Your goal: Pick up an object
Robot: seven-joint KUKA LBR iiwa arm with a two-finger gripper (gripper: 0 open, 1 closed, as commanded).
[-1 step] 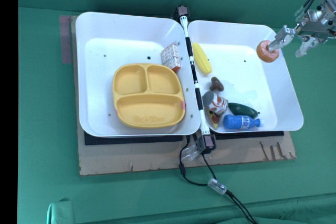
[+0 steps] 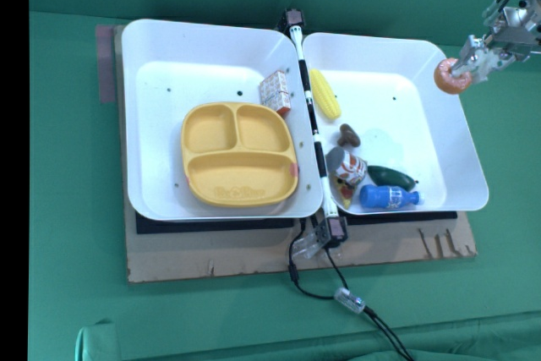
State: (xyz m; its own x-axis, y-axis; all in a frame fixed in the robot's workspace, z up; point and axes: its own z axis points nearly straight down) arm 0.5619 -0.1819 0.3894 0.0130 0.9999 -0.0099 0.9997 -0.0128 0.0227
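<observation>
My gripper (image 2: 465, 68) hangs over the right rim of the right bin (image 2: 439, 127), up near its far corner. It is shut on an orange ring-shaped toy (image 2: 450, 77), which sits at the fingertips above the rim. Lower in the right bin lie a blue bottle (image 2: 389, 197), a dark green vegetable (image 2: 391, 176), a small can (image 2: 349, 168) and a brown piece (image 2: 348, 134). A yellow corn cob (image 2: 325, 93) lies along that bin's left wall.
The left bin (image 2: 152, 89) holds a yellow divided plate (image 2: 239, 155) and a small patterned box (image 2: 275, 90) near its right wall. A black-and-white rod (image 2: 306, 97) runs between the bins. Cables (image 2: 338, 283) trail off the bench's front.
</observation>
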